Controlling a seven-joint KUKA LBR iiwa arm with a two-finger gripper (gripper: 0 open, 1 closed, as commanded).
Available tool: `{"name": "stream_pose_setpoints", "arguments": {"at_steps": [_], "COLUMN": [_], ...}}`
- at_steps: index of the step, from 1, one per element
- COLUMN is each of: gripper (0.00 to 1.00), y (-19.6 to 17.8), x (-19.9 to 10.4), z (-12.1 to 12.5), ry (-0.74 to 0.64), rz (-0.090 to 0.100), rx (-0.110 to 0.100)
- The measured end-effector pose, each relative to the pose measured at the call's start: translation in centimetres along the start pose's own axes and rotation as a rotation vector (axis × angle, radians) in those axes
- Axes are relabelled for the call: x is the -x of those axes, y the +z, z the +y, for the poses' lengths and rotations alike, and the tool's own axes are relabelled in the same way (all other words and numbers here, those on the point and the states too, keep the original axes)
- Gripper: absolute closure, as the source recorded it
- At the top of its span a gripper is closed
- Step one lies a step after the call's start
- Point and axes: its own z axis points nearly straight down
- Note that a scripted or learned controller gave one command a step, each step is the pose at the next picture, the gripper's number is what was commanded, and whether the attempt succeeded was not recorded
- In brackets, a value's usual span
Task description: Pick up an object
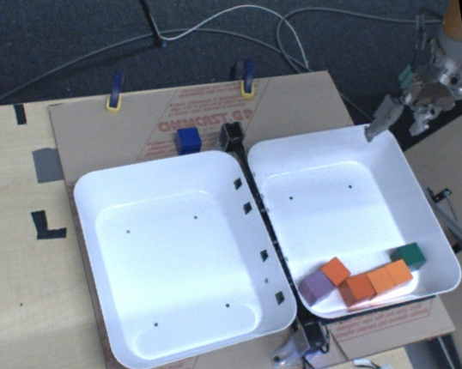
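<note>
I have two shallow white bins side by side on a cardboard sheet (287, 96). The left bin (173, 258) shows me only bare white floor with a few small dark dots. The right bin (349, 213) is my landmark, and all its blocks are crowded into the near corner of it, at its front edge.

Along that front edge I count a purple block (316, 286) nearest the divider between the bins, a small orange block (335, 271) touching it just behind, a darker red-orange block (357, 289) beside those, a lighter orange block (391, 276) touching it, and a green block (412, 256) at the outer end of the row, close to the right bin's outer wall.

The gripper (398, 114) sits at the far outer corner of the right bin, just outside and above the rim. A grey finger (380, 124) points toward that corner. I see nothing between the fingers, but I cannot tell how far apart they stand. The blocks lie well apart from it, at the opposite end of the right bin.

A blue block (188, 139) rests on the cardboard beyond the left bin's far wall, outside both bins. Red print on the cardboard behind the bins seems to read "CHEMCAST" with "G.P." after it, though it is faint. Two yellow clamps (116, 98) hold the sheet's far edge.
</note>
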Motion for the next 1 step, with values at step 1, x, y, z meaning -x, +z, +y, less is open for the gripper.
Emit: {"name": "stream_pose_setpoints", "arguments": {"at_steps": [1], "gripper": [0.0], "y": [7.79], "x": [-5.31], "z": [-6.64], "ry": [-0.002], "rz": [0.003], "rx": [-0.008]}}
